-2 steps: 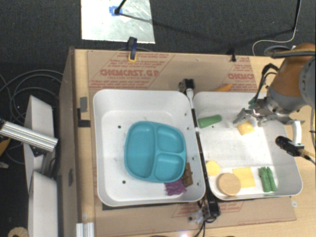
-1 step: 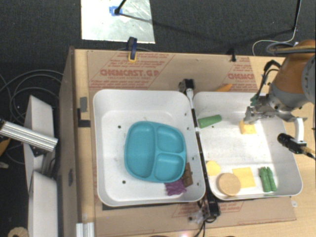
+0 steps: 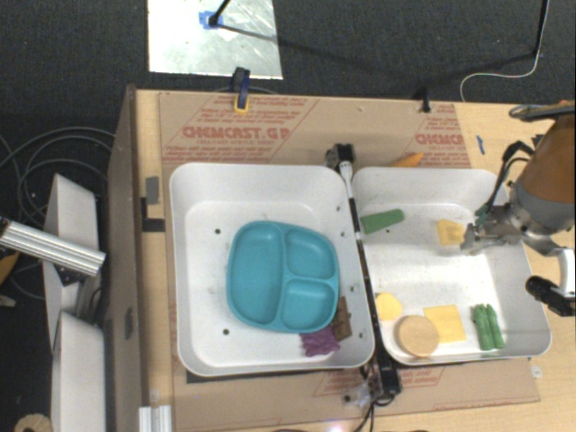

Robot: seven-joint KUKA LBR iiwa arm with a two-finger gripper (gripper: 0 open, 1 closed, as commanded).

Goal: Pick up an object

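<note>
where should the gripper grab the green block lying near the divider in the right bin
Across the short width of the green block, near its middle, coming straight down. It lies flat, long and narrow, slightly angled, with bare floor of the right bin along both long sides.

We look down at a slant from one fixed camera above the bench (image 3: 297, 120), both bins (image 3: 270, 187) in frame, fairly distant.
</note>
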